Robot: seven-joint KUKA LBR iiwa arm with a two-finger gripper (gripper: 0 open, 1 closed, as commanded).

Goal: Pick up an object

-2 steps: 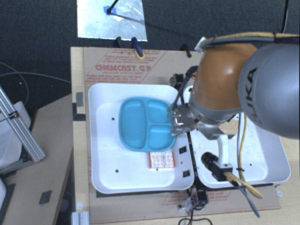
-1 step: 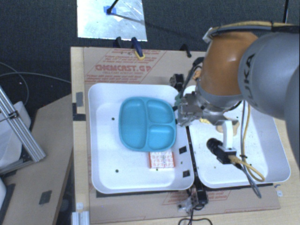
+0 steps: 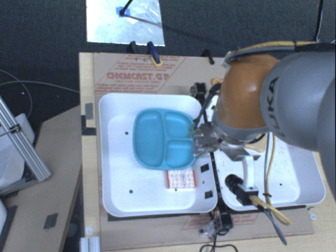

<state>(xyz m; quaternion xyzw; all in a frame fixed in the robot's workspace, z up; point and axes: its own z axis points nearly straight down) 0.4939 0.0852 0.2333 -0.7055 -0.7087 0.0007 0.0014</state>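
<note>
Grey arm (image 3: 294,98) looms over the right bin (image 3: 299,188); its jaws, seemingly at the blue divided plate's (image 3: 160,138) edge, are hidden, state unclear. Nearby lies a small red-patterned card (image 3: 180,179).

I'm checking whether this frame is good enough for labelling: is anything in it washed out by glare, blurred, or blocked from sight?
Camera view: the shiny sheet beyond the bench is blown out by glare; the blue divided plate and the red-patterned card in the left bin are sharp and evenly lit; the arm looms large, slightly soft, and covers much of the right bin; the end effector sits at the plate's right edge, partly hidden.
</note>
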